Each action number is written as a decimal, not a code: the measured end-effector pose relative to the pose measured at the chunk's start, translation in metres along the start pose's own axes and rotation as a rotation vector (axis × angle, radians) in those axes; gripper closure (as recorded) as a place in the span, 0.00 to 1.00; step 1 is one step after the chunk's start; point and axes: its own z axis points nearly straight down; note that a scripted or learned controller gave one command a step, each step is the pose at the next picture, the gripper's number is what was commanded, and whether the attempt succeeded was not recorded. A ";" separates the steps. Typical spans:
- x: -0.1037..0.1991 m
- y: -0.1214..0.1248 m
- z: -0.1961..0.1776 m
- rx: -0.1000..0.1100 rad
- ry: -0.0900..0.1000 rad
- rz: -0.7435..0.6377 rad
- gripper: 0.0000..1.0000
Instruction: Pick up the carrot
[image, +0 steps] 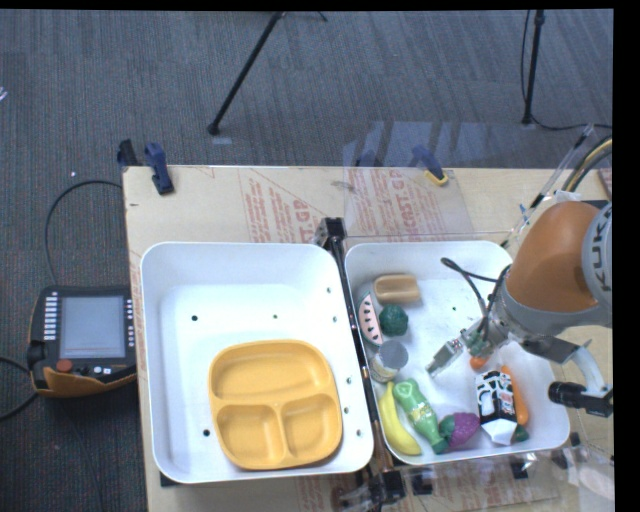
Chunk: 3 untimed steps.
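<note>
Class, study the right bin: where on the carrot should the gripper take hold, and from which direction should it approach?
Grip the carrot at mid-length, descending from above. It lies flat and slender along the bin's right wall, close beside the milk carton, so a side approach looks blocked. Probably close across its narrow width. The gripper sits up and left of it.

Both white bins (170, 300) looked like smooth, slightly glossy plastic, and the yellow divided tray (275, 405) a matt plastic. The bench top (250, 200) appeared as bare wood or board with red print, under a clear glossy sheet (410, 190). The floor (100, 90) was rough grey carpet. The arm's orange band (555, 255) shone softly, smooth, and the carrot (515, 395) looked like glossy plastic
</note>
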 end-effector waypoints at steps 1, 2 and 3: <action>-0.012 -0.060 0.000 -0.001 -0.002 -0.102 0.00; -0.015 -0.077 -0.003 -0.013 -0.018 -0.546 0.00; -0.016 -0.067 -0.016 -0.039 -0.034 -0.536 1.00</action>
